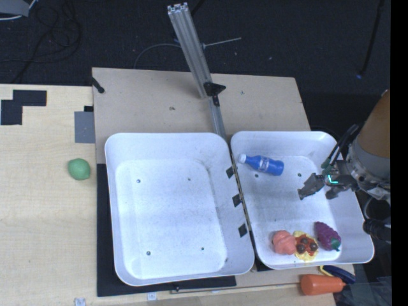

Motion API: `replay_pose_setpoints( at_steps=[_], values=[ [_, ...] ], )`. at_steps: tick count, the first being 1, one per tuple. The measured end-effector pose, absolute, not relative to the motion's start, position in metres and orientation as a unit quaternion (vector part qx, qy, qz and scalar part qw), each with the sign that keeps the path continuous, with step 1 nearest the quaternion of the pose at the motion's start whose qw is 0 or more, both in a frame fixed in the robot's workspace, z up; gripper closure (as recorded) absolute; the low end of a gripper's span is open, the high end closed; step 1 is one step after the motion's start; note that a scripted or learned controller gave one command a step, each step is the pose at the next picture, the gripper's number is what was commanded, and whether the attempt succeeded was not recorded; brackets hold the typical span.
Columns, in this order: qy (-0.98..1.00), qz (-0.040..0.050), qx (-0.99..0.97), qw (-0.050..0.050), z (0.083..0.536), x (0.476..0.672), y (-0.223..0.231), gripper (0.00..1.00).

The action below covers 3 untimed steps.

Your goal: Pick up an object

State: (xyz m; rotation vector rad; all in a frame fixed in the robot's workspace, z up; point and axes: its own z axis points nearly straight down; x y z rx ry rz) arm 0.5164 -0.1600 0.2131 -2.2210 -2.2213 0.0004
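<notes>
Gripper hung over right bin, at its 3 o'clock side; fingers spread apart, nothing between them. Blue bottle lay on its side at the gripper's 10 o'clock, apart. Purple grapes, a yellow piece and orange piece sat at 6 o'clock. Green ball lay on the bench, 9 o'clock of left bin.

Both bins are showing white with faint grey speckling. The bottle is showing blue with a white cap. The plush grapes are looking purple, the round toy orange-red, the small toy beside it yellow with dark spots. The ball is glowing green on the pale wood counter. The gripper is appearing dark grey.
</notes>
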Motion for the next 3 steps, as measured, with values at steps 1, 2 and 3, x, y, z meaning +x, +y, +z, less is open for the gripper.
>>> replay_pose_setpoints(
  at_steps=[1,2,3],
  values=[
    [-0.707,0.0002,-0.707,0.0,0.213,0.516,-0.16,0.0],
    [-0.708,0.0014,-0.707,0.002,0.156,0.524,-0.154,0.0],
    [-0.707,0.0014,-0.707,0.002,0.104,0.512,-0.152,0.0]
  ],
)
